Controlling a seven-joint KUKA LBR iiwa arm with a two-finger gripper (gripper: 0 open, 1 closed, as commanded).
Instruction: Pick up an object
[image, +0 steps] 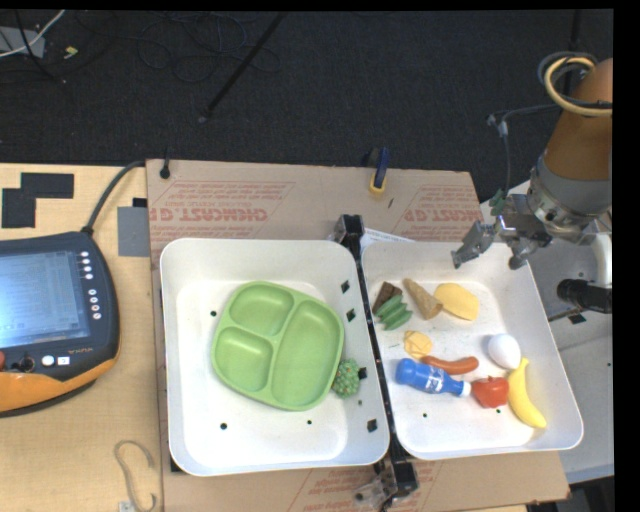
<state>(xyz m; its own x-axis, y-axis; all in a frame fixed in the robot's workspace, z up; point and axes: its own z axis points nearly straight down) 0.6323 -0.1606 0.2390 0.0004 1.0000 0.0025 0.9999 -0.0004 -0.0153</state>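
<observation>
My gripper (492, 250) hangs over the far right corner of the right bin (560, 420), its two fingers spread open with nothing between them. Below it in that bin lie a yellow lemon-like piece (458, 300), a tan cone (422, 297), a brown piece (387, 296), a green pod (395, 316), a small orange piece (417, 344), a red sausage (452, 364), a blue bottle (430, 377), a white egg (503, 351), a red block (489, 392) and a banana (526, 394).
The left bin (190, 420) holds a green divided plate (280, 345) with a small green broccoli (347, 379) at its right edge. A teach pendant (50, 310) rests on the bench at far left. A blue and yellow clamp (379, 172) stands behind the bins.
</observation>
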